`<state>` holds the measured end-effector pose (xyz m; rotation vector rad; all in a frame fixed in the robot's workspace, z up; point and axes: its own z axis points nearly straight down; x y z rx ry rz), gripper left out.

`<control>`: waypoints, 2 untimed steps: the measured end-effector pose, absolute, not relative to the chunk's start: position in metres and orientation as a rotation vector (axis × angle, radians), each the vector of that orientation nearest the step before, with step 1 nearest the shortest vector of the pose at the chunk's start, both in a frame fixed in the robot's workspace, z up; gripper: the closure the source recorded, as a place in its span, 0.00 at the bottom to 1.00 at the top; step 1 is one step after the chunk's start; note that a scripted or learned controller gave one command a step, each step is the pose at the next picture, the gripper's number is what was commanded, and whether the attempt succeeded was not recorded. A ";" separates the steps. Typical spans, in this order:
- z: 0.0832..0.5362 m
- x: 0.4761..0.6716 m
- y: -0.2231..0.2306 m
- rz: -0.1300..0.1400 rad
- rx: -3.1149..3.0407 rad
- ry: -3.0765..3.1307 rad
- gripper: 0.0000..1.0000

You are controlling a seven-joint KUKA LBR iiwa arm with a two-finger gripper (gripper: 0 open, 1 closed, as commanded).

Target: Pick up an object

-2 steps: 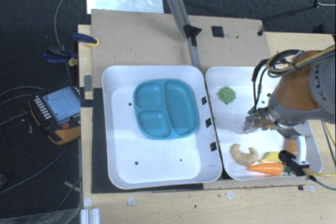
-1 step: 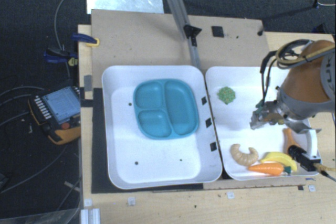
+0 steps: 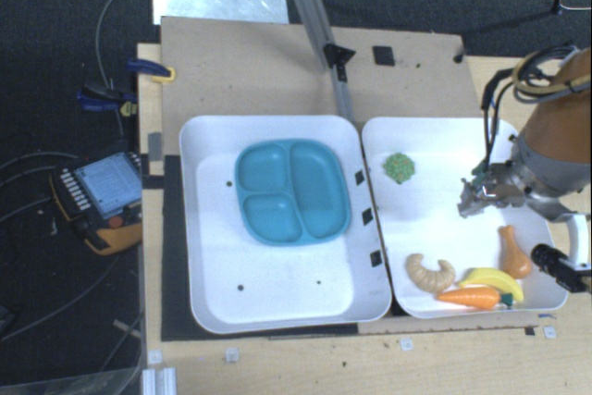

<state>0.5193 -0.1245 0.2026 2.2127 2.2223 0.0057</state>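
Observation:
The right bin (image 3: pixel 435 148) holds a green broccoli floret (image 3: pixel 399 167) near its back left. Along its front lie a tan croissant (image 3: pixel 431 272), an orange carrot (image 3: pixel 471 296), a yellow banana (image 3: pixel 494 280) and an orange-brown drumstick (image 3: pixel 513 253). My gripper (image 3: pixel 474 202) hangs over the right side of that bin, just behind the drumstick and well right of the broccoli. No object shows between its fingertips. The arm's orange band (image 3: pixel 561 120) rises behind it at the right edge.
The left bin (image 3: pixel 277 291) carries a blue three-compartment plate (image 3: pixel 293 191). A grey pole (image 3: pixel 314 9) crosses the cardboard base behind the bins. Black cables loop beside the wrist. A handheld device (image 3: pixel 104 197) lies off the bench to the left.

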 end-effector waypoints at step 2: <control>0.219 0.523 -0.065 0.006 2.208 2.234 1.00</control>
